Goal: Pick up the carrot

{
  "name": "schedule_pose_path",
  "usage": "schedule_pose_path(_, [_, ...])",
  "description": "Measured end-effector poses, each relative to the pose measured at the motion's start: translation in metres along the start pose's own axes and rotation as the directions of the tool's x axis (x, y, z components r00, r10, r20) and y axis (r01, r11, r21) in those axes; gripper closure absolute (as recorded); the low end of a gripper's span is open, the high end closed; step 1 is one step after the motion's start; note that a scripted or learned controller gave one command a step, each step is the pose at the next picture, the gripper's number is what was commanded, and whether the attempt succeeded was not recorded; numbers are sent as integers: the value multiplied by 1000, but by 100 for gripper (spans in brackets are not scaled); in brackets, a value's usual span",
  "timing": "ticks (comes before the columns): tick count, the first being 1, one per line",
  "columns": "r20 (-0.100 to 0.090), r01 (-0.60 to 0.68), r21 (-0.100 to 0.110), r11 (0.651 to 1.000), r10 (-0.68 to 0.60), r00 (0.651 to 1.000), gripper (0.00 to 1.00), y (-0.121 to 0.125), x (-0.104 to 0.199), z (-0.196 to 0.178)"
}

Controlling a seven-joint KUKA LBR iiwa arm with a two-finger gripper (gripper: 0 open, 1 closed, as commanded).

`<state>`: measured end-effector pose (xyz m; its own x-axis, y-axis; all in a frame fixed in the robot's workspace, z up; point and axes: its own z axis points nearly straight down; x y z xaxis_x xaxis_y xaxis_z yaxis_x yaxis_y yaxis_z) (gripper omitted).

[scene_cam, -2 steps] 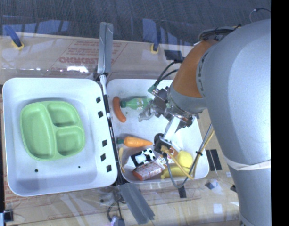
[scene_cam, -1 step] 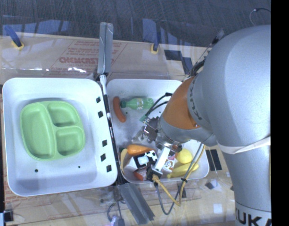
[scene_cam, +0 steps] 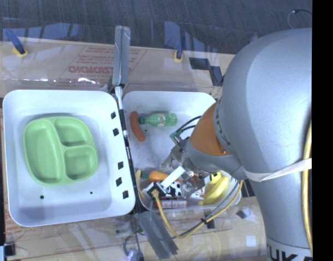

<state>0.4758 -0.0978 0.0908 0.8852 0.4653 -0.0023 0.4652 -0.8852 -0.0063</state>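
Observation:
In the right bin (scene_cam: 155,99), near its front left corner, lies an orange, carrot-like piece (scene_cam: 157,175) with a pale yellowish tip pointing left. My gripper (scene_cam: 181,179) is low in the same bin, just right of that piece and close against it, under the bulky grey arm and its orange band. The arm hides the gripper's tips. A longer red-orange, sausage-shaped thing (scene_cam: 137,126) lies by the bin's left wall, farther back.
A green bottle (scene_cam: 158,119) lies on its side at the back of the right bin. A yellow banana (scene_cam: 215,189) and small dark items (scene_cam: 169,203) crowd the front edge. The left bin (scene_cam: 14,145) holds a green divided plate (scene_cam: 60,148).

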Motion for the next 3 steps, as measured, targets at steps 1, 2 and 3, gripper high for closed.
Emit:
schedule_pose_path(1, [0, -202, 0, 979, 202, 979, 0, 78, 44, 0])
schedule_pose_path(2, [8, -119, 5, 993, 119, 993, 0, 99, 115, 0])
schedule_pose_path(3, [8, -119, 5, 993, 119, 993, 0, 99, 115, 0])
